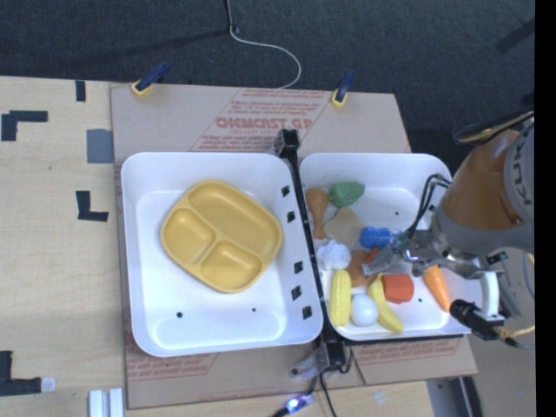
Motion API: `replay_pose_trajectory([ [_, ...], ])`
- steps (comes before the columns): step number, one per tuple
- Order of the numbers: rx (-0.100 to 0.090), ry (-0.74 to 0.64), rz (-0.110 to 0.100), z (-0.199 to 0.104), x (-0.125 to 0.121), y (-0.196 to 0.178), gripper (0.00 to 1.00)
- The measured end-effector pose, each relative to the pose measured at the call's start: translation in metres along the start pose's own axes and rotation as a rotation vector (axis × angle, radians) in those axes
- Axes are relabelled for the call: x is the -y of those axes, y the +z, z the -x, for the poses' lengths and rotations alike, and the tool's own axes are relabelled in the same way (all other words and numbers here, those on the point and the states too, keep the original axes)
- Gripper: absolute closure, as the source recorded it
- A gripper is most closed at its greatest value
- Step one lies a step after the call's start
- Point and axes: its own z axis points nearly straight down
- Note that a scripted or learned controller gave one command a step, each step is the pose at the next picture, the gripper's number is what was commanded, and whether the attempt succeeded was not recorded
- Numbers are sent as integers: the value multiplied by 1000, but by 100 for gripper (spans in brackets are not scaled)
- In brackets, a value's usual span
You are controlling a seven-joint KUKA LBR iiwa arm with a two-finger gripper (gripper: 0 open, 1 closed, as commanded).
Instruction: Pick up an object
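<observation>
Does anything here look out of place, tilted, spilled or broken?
Nothing looks spilled or broken. The yellow tray lies turned at an angle in the left bin. The toy food is crowded together in the right bin.

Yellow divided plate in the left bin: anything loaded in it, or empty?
Empty. The yellow plate lies flat in the left bin, and all three of its compartments show bare yellow.

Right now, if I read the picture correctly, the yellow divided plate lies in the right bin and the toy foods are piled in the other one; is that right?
Not quite: the camera view shows the yellow divided plate in the left bin. The toy foods are indeed piled in the other one, the right bin.
</observation>
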Motion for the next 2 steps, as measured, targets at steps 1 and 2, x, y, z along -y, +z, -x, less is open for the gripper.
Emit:
replay_pose_trajectory([
  [1,1,0,3,-1,0,39,0],
  [2,0,-1,5,-1,-1,26,100],
])
